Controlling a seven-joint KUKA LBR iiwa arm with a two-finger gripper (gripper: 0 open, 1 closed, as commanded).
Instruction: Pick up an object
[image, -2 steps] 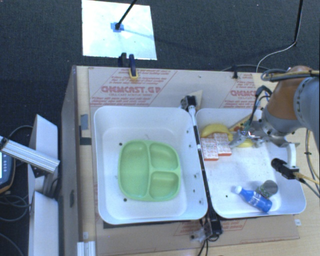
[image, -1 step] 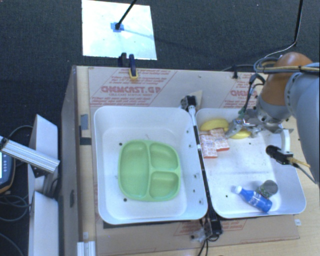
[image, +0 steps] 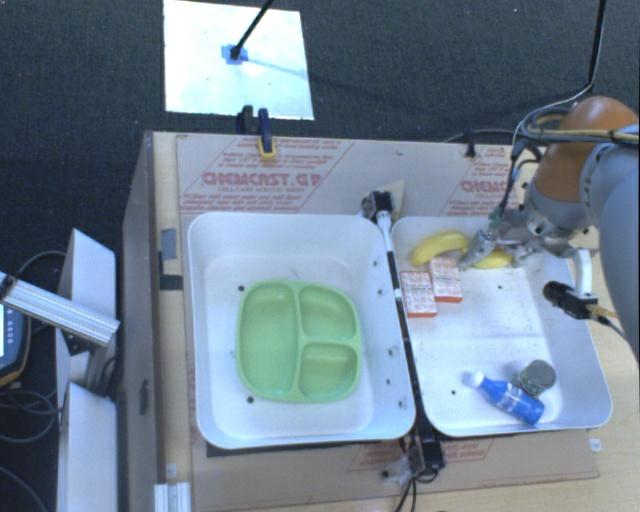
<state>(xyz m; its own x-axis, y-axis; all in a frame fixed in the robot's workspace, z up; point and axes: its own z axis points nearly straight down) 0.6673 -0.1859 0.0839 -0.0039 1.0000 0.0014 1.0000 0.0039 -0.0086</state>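
In the right bin (image: 500, 325) a yellow banana (image: 438, 247) lies near the far wall. My gripper (image: 490, 246) is down at the banana's right end, and more yellow shows just under and right of it. Two small red-and-white boxes (image: 418, 293) (image: 447, 281) lie side by side just in front of the banana. A blue bottle with a white cap (image: 510, 398) lies near the front of this bin. A round grey can (image: 538, 376) sits right behind the bottle. The gripper's own body hides how the banana sits beneath it.
The left bin (image: 215, 300) holds a green divided plate (image: 298, 342). The arm's grey links and orange band (image: 590, 120) hang over the right bin's far right corner. A black fitting (image: 568, 298) sticks out over that bin's right wall.
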